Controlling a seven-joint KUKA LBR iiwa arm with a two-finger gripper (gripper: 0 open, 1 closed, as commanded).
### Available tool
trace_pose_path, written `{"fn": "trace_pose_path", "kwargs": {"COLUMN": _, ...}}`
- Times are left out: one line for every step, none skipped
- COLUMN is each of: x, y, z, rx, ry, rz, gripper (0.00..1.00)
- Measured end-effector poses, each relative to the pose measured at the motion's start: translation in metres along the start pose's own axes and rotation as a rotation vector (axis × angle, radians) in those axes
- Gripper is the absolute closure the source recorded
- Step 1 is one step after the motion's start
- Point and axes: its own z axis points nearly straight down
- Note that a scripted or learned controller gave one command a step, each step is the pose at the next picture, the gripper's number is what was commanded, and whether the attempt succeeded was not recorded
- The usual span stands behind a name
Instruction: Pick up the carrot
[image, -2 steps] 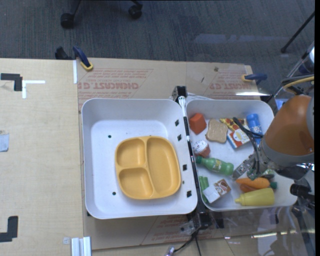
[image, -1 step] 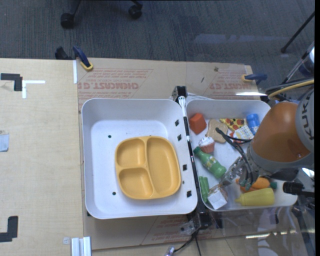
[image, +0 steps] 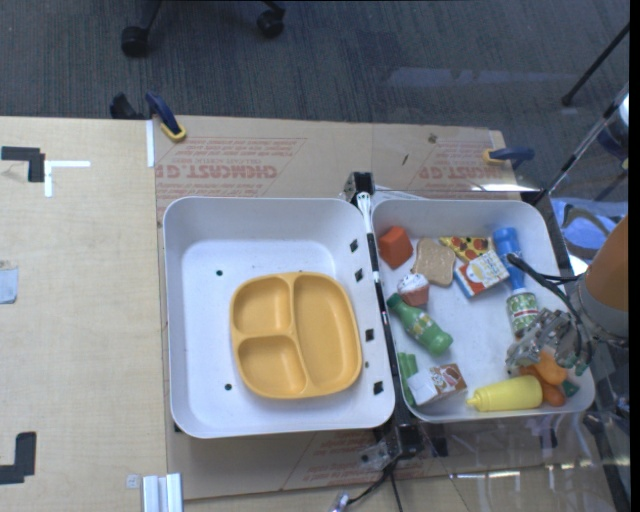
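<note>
Camera view looks down on 2 white bins, and we describe them from left to right. We see the left bin (image: 190, 300) holding a yellow divided plate (image: 296, 334) with 3 compartments, lying flat near the middle of the bin. We see the right bin (image: 455, 205) full of small toy foods. Near its upper left sits an orange-red block (image: 395, 246), and just beside it a slice of toast (image: 435, 261). To the right of the toast lies a pizza slice (image: 466, 244), touching a small red and white box (image: 485, 272). A bottle with a blue cap (image: 514, 283) lies along the right side. A green bottle (image: 421, 327) lies tilted near the left wall, with a small white and red cup (image: 413, 288) just above it. Along the lower wall we see a small carton (image: 437, 384) and a yellow mustard bottle (image: 508, 395) lying on its side. The carrot (image: 553, 378) is in the lower right corner of this bin, just beside the mustard bottle. The gripper (image: 543, 340) is low in that corner, right at the carrot and partly over it. We cannot tell how far it is open, or whether it has hold of the carrot.
</note>
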Motion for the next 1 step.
{"fn": "trace_pose_path", "kwargs": {"x": -0.0028, "y": -0.003, "z": 0.0016, "rx": -0.004, "ry": -0.006, "rz": -0.437, "gripper": 1.0}}
